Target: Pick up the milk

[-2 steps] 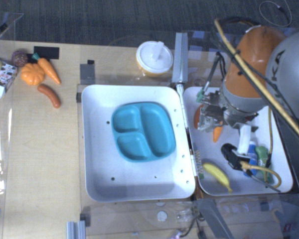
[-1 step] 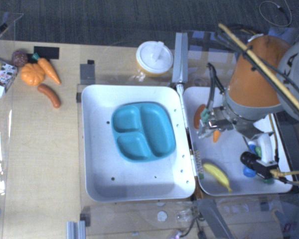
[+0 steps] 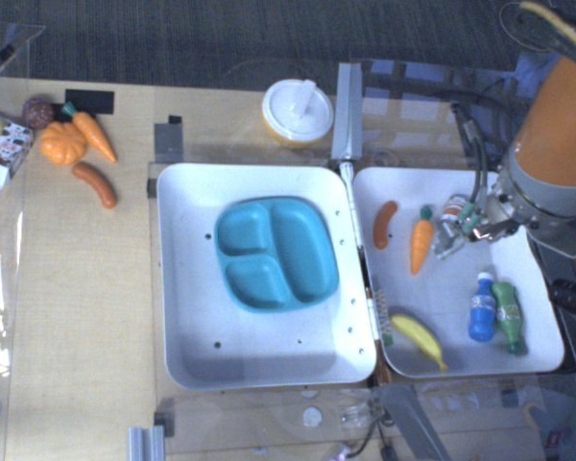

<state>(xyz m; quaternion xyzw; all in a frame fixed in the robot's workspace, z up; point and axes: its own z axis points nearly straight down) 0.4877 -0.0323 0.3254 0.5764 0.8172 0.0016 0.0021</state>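
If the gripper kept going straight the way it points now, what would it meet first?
The gripper points toward the view's left and down, so the carrot beside it in the right bin looks first in line. Depth is unclear; it might reach the bin floor before it.

glossy blue plastic tray [image 3: 274, 254] in a smooth white bin [image 3: 187, 344]; pale wood-grain bench [image 3: 72, 296] at nine o'clock.

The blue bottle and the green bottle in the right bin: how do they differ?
The blue plastic bottle has a white cap; the green plastic bottle is green all over. The blue one looks slightly shorter and wider; the green one is slimmer. Both lie side by side in the right white bin.
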